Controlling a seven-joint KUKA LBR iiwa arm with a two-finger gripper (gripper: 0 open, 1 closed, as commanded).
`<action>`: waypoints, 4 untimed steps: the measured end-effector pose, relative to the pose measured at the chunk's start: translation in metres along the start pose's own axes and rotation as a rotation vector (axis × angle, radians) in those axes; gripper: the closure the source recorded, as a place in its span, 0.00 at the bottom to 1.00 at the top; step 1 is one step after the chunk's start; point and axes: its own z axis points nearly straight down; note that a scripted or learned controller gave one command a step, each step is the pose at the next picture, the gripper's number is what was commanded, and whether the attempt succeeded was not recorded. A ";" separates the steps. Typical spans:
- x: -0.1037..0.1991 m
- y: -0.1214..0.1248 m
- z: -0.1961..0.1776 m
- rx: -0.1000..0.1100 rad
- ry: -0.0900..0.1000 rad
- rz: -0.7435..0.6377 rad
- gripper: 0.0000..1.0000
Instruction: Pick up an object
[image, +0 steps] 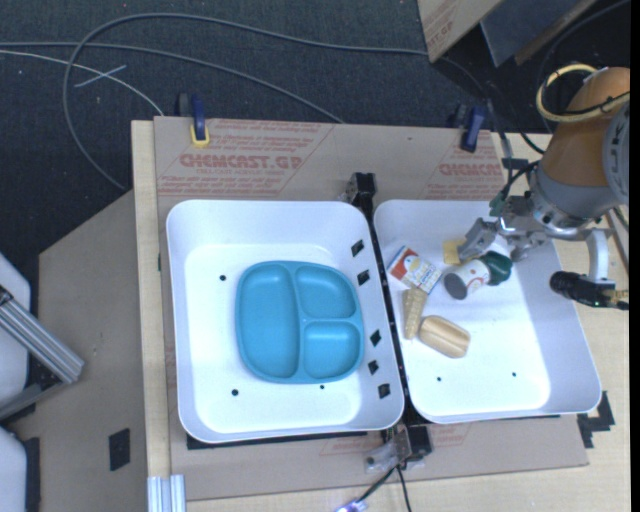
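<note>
A dark carpeted floor with loose grey cables fills the upper left of the frame, and on it stands a bench (300, 150) covered with brown printed board. Two shallow white bins sit side by side on the board. The left bin (200, 390), in the middle of the frame, holds a blue divided tray (298, 320) lying flat at its centre. The right bin (540, 370) holds a small cluster of objects in its upper left part.

The arm (585, 140), grey with an orange band, comes in from the upper right of the frame. Its gripper (487, 243) hangs low over the upper middle of the right bin; whether the fingers are parted or closed cannot be told from this angle.

A grey and green cylinder (474, 277) lies on its side directly below the gripper, touching or nearly touching it. A tan bread-like piece (443, 335) lies lower down, a cream cone-shaped piece (412, 314) just left of it, and a small red and white packet (410, 268) above that.
</note>
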 end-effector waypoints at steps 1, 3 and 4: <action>-0.011 -0.002 0.035 -0.017 -0.012 0.001 0.00; -0.007 -0.003 0.037 -0.005 -0.002 0.000 1.00; -0.014 -0.004 -0.024 -0.006 -0.001 0.001 1.00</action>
